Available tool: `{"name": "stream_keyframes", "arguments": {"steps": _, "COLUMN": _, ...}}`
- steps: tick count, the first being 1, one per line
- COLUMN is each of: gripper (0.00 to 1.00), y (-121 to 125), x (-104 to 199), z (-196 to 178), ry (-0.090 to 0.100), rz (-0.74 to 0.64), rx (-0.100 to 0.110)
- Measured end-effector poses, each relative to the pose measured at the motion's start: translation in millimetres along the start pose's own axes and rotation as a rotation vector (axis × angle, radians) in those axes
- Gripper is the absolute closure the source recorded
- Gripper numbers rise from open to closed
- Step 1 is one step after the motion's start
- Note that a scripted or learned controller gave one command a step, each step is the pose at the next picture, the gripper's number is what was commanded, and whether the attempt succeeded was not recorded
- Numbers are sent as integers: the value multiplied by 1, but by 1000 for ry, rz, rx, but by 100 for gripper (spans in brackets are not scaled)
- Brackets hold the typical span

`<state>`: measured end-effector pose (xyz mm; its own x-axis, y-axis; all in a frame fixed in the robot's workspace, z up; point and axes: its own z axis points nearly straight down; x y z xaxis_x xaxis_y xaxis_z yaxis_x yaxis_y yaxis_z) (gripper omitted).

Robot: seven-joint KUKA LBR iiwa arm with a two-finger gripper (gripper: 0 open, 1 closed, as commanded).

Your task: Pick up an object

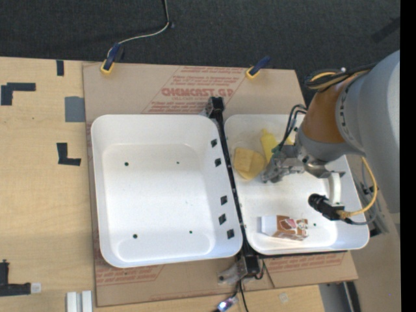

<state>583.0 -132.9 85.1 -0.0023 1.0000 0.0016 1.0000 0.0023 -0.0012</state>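
Claw is seen low in the right bin, its spread not discernible, beside the tan block just to its left with the yellow piece just above; a glancing closure is judged likely to shove the block aside ungrasped.

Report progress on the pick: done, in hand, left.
Done: the grey arm has reached into the right white bin, its pincer low beside the tan soft lump and the yellow piece. In hand: nothing visibly gripped. Left: grasp and lift; the brown-printed white packet lies untouched near the front.
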Motion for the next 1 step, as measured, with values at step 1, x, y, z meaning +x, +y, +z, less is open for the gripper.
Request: {"name": "stream_keyframes", "arguments": {"steps": 1, "gripper": 100, "y": 17, "x": 19, "z": 0, "ry": -2, "rz": 0, "rx": -2}}
